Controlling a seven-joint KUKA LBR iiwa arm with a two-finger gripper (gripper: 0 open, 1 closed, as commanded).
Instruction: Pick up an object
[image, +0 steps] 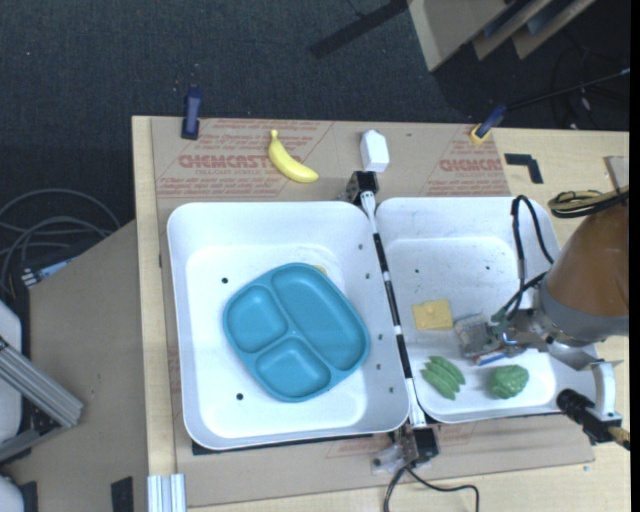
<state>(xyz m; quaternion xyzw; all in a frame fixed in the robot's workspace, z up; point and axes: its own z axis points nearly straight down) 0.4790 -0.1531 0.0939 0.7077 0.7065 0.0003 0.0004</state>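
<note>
Altogether the right bin (440, 225) holds three things: one yellow square (433, 316), one green pod (442, 376) and one green lump (508, 381) near its front rim. The hand (481, 340) hangs between them; its grip cannot be told. One blue tray (293, 330) lies in the left bin (200, 250); one banana (289, 161) lies on the table (240, 160).

A dark blue-grey carpet (90, 70) is covering the floor around the pale wooden desk (160, 300), whose top is lying under a brown cardboard sheet (240, 155) printed with red lettering. Grey cables (50, 235) are coiling on the floor at the left (just above a ribbed metal rail (40, 385) slanting past the desk's edge). Light wooden furniture (500, 30) is showing at the top right, and even, soft light is falling everywhere.
</note>
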